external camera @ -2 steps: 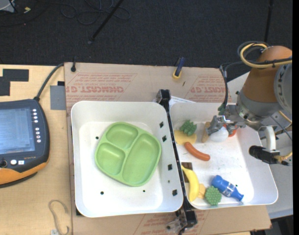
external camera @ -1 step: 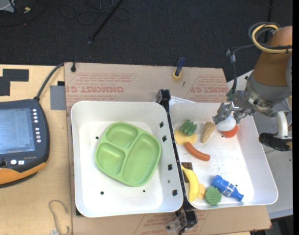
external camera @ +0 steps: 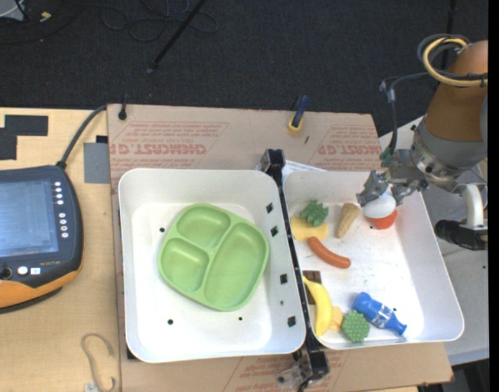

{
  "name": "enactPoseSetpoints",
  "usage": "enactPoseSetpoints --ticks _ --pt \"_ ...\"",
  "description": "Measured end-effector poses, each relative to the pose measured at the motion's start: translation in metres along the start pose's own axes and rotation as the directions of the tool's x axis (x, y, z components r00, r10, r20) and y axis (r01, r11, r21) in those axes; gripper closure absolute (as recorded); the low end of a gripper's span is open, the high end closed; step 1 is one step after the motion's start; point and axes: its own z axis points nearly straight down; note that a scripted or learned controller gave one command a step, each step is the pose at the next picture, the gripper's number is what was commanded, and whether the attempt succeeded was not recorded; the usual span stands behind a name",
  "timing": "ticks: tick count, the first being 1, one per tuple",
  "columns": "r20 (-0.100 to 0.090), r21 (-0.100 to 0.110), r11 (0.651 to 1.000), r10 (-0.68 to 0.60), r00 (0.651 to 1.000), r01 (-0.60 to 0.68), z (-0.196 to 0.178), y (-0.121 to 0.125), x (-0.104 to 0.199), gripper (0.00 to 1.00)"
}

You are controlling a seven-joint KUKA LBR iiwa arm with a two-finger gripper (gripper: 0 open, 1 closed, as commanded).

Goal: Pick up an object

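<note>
The gripper [external camera: 378, 193] sits over a white-and-red object [external camera: 381, 211] in the right bin [external camera: 445, 300], grip state unreadable; the rounded object may slip sideways toward the cone [external camera: 346, 219]

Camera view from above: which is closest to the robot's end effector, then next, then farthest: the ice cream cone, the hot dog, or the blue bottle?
From the end effector, at the right bin's far side:
1. Ice cream cone, just to its left.
2. Hot dog, mid-bin, farther left and nearer the camera.
3. Blue bottle, by the bin's near edge.
</note>
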Motion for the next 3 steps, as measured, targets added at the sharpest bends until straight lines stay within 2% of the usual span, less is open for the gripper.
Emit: enactPoseSetpoints --ticks 1,2,3 --pt "-0.002 0.005 1.000 -0.001 1.000 0.001 0.009 -0.030 0.051 1.00" --pt "-0.002 0.005 1.000 -0.002 1.000 0.002 0.010 -0.049 0.101 1.00" --pt "-0.002 0.006 1.000 -0.002 1.000 0.002 0.013 -0.084 0.151 1.00"
